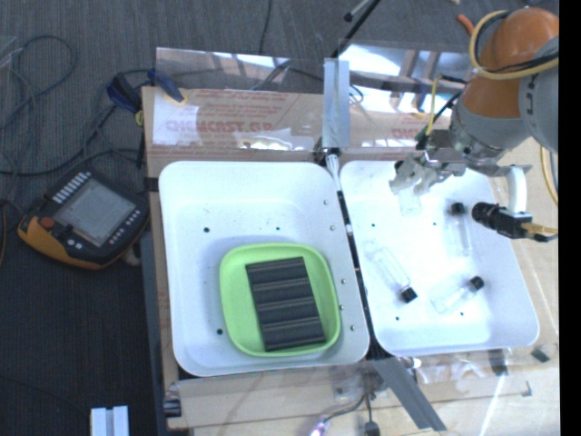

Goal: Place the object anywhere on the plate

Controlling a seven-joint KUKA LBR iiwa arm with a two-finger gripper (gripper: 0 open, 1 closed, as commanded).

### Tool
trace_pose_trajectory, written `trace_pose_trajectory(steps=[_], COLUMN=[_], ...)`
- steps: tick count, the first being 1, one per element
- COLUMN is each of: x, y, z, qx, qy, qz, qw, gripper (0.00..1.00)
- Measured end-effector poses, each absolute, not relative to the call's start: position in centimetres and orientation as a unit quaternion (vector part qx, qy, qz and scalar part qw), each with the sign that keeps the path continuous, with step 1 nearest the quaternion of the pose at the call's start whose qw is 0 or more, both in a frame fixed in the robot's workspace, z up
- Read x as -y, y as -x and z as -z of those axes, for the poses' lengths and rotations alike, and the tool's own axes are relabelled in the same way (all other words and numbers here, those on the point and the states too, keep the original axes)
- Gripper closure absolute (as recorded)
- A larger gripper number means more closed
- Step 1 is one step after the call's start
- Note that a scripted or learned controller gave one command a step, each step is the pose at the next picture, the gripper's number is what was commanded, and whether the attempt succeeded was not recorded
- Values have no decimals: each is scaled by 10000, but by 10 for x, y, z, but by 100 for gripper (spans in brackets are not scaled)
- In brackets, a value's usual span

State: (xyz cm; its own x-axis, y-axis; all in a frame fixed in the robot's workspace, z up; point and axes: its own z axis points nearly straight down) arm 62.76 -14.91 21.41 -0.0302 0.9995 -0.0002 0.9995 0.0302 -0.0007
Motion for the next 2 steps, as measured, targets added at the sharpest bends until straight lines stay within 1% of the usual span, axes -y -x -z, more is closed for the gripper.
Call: trace_pose_trajectory(steps=[1,2], x=[149,99], y=[-628,-597], z=[-214,-256], qx=[7177,7126], qy=[6963,7016], qz=[-2,-2], qw=[1,3], gripper=[0,0])
